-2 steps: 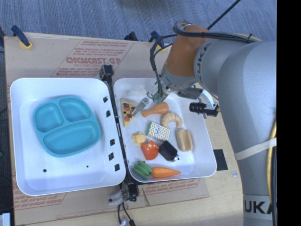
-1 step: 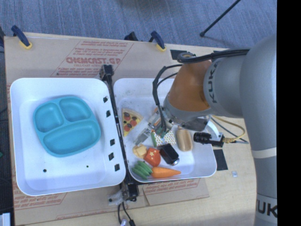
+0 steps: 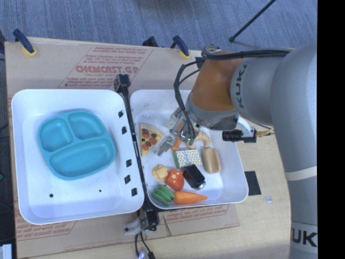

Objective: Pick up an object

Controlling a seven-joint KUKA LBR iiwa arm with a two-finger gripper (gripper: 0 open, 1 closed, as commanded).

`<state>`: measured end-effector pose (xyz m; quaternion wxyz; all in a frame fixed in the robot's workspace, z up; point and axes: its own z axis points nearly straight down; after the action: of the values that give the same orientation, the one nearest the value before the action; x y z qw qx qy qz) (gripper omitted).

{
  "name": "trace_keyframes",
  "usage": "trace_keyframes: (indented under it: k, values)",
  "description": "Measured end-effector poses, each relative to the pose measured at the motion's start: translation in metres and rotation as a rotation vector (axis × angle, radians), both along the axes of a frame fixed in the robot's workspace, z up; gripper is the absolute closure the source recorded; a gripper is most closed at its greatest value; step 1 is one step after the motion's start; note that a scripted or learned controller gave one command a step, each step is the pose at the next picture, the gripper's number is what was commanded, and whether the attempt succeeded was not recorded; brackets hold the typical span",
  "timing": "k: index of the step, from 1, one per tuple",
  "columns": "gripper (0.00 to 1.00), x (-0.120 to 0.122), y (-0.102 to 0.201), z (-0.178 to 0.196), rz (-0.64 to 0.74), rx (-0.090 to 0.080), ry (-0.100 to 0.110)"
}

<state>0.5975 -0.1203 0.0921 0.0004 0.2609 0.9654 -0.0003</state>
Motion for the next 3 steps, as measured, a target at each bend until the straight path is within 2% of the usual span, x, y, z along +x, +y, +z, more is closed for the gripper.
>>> trace_keyframes:
  k: [1, 2, 3]
  values:
    - [0.0, 0.028, -0.015, 0.0, 0.223, -0.001, -0.001]
    - [1.0, 0.028, -0.015, 0.011, 0.225, -0.001, -0.002]
    - [1.0, 0.035, 0.04, 0.118, 0.374, -0.001, -0.003]
